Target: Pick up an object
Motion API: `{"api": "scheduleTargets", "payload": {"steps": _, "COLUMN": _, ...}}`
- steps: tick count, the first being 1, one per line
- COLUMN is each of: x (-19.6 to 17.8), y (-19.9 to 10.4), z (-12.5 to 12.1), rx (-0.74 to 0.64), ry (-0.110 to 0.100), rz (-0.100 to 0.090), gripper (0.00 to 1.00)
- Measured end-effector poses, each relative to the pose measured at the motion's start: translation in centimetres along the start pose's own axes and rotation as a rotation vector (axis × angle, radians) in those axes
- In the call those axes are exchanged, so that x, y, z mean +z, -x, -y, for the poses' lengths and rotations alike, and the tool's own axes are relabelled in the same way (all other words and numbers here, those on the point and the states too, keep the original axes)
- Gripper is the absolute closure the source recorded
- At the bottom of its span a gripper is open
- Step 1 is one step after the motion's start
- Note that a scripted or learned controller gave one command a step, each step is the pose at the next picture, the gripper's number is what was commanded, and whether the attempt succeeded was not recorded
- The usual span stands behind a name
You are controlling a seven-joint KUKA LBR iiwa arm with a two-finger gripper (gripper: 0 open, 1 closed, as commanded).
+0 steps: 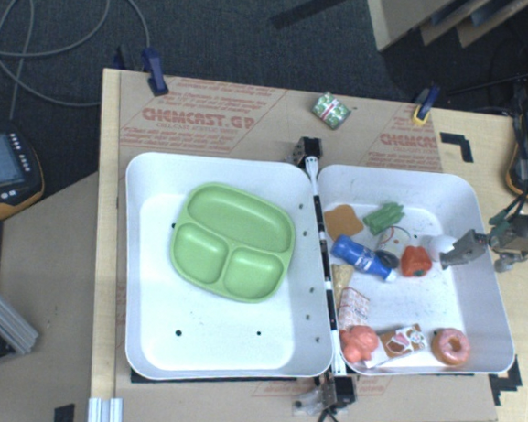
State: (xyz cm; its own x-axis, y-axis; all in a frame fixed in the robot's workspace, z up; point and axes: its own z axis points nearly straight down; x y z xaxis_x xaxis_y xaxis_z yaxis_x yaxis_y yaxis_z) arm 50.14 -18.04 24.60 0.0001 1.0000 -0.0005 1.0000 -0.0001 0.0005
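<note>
The right bin holds several small items: a blue bottle lying on its side, a red piece, a green toy, a brown flat piece, a pink donut, a reddish ball, a small printed carton and a pale packet. My gripper hangs over the right side of this bin, just right of the red piece and apart from it. I see nothing held in it.
A green divided plate lies in the left bin. A small green wrapped object sits on the board behind the bins. Blue clamps hold the board's back edge. Cables and a handheld device lie at the left.
</note>
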Motion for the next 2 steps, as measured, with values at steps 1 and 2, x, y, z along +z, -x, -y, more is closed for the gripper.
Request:
{"api": "scheduleTargets", "payload": {"steps": 1, "x": 10.1, "y": 0.9, "z": -5.9, "rx": -0.001, "ry": -0.004, "rz": -0.002, "gripper": 0.00}}
{"api": "scheduleTargets", "payload": {"steps": 2, "x": 14.6, "y": -0.3, "z": -8.3, "rx": 0.000, "ry": 0.001, "rz": 0.001, "gripper": 0.00}}
